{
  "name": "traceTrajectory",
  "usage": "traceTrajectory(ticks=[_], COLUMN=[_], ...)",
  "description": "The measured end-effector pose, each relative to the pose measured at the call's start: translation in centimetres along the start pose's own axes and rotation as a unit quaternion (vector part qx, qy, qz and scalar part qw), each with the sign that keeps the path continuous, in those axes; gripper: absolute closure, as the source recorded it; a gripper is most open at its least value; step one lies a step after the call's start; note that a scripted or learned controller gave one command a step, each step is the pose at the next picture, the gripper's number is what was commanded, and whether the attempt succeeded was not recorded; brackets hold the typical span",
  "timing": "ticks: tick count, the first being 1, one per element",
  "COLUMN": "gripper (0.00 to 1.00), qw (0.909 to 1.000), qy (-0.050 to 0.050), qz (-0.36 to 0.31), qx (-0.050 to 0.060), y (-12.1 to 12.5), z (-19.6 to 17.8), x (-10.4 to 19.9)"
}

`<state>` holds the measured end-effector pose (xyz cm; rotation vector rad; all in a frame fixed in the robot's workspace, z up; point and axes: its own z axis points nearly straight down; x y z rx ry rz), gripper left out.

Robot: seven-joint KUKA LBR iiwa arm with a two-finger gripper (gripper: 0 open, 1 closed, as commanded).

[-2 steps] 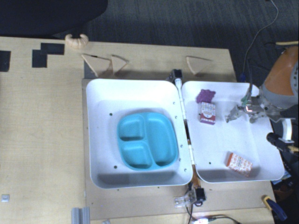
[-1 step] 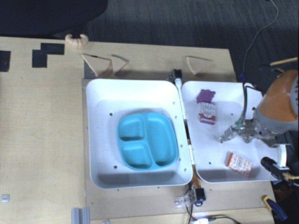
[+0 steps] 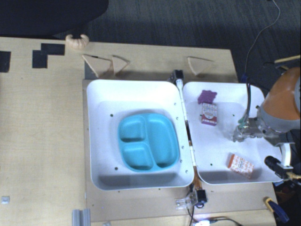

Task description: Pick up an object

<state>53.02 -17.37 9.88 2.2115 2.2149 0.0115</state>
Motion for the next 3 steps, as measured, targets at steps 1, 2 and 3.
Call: traceTrajectory(ticks=[1,2,3], gripper=[1.00,1.00,0.00], qw=[1.0000,1.0000,1.0000], qy=[0.003,0.002,0.001], qz=[-0.003,-0.003,-0.003], qx=[0.004,0.005,0.005], y=[5.3,12.1,12.0], z=[-8.7,-10.6,-10.6], x=[9.8,10.9,10.9])
